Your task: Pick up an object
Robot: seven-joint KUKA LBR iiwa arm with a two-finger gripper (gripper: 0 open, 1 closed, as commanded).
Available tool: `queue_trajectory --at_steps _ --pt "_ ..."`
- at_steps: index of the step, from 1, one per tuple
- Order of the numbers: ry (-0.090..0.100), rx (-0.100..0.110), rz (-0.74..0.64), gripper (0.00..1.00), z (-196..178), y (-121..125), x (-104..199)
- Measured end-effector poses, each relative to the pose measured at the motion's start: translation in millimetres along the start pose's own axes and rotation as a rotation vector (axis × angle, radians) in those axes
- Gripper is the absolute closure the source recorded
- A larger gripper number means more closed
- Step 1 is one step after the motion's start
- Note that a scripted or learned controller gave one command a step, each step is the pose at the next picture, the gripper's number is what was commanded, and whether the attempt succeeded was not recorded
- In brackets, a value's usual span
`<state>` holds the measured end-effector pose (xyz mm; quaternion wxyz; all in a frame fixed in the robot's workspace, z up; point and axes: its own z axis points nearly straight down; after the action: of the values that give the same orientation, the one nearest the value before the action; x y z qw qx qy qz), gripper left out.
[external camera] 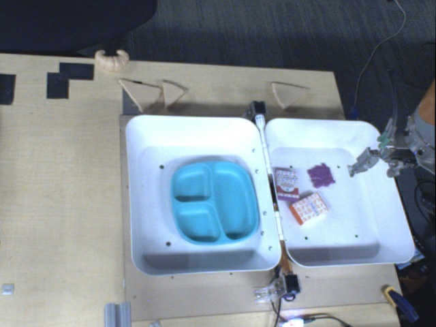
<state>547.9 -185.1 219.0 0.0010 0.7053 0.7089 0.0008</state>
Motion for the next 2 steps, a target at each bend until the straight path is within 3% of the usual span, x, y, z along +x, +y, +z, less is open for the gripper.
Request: queue_trajectory --at_steps 1,2 --pt "0.0 -0.001 0.0 0.0 124 6 -19" --pt "0.0 -0.001 0.003 0.0 131 -56 15"
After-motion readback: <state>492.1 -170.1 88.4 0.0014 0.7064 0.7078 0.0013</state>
